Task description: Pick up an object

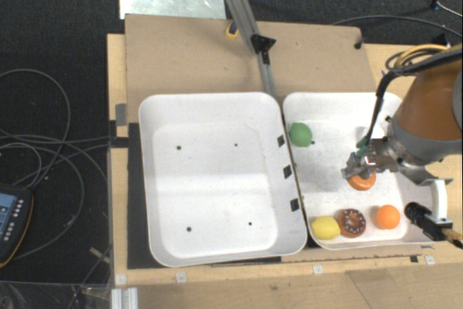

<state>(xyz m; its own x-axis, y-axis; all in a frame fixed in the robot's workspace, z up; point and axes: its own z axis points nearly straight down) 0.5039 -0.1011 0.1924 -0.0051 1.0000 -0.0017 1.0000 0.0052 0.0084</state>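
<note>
The orange ball (362, 181) that seems to be the target lies in the right-hand bin (329, 108), directly under the pincer (359, 168), whose tip sits on or just above the ball's upper edge. From this slanted view I cannot tell how far the pincer is open, nor whether it has any hold of the ball at all; the metal tip hides the place where they meet. Below the pincer, near the bin's front wall, lie three more things in a row: a yellow lemon (325, 228), a brown doughnut (351, 222) touching or just beside it, and a second orange ball (388, 216) a little apart. A green ball (300, 134) rests well away from the pincer on the side toward the left-hand bin (210, 112). The main risk, as I judge it, is the ball's round, smooth shape: if the pincer closes off-centre, the ball could squirt out sideways and roll off. Pressing down too hard could also pin it against the floor without gripping it, so that the arm (430, 116) lifts with nothing held.
</note>
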